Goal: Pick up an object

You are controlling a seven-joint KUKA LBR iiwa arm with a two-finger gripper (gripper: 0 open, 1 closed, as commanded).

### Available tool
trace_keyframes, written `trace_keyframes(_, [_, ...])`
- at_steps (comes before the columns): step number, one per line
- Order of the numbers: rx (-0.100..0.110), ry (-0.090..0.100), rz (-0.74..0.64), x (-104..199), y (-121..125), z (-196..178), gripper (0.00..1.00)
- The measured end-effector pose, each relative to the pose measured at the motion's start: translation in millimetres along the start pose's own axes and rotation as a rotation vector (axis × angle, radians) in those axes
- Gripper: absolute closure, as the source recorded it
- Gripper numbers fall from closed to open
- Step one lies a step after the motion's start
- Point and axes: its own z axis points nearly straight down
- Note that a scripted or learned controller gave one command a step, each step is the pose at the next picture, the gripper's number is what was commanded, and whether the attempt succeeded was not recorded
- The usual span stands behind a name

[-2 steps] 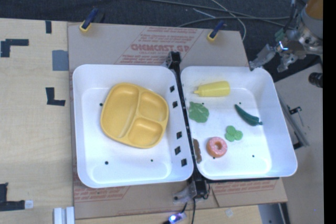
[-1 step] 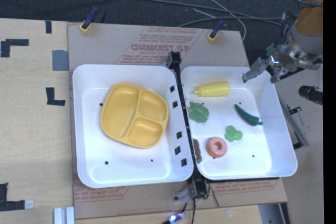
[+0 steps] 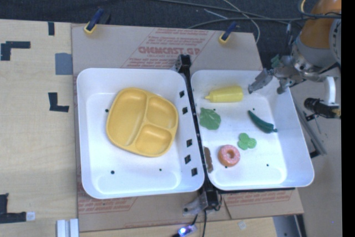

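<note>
The right bin (image 3: 294, 141) holds a yellow squeeze bottle (image 3: 224, 95) lying on its side, a flat green leaf (image 3: 209, 118), a dark green pepper (image 3: 262, 122), a small green floret (image 3: 247, 141) and a pink donut (image 3: 228, 155). My gripper (image 3: 270, 86) hangs over the bin's far right corner, just right of the bottle's base and above the pepper. Its two fingers are spread open with nothing between them.
A yellow divided plate (image 3: 142, 121) lies in the left bin (image 3: 89, 136). A thin brown piece (image 3: 208, 159) rests against the divider between the bins. Two blue-and-yellow clamps (image 3: 93, 21) hold the cardboard at the back. Cables cross the dark floor behind.
</note>
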Motion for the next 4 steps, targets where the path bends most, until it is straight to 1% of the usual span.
trace_keyframes(1, [0.001,0.001,0.000,6.4,-2.3,63.0,0.00])
trace_keyframes(2, [-0.003,0.000,-0.001,6.8,-1.0,49.2,1.00])
trace_keyframes(3, [-0.007,0.000,0.001,8.6,0.1,6.6,1.00])
trace_keyframes(4, [-0.010,-0.001,0.001,7.8,3.2,-57.7,1.00])
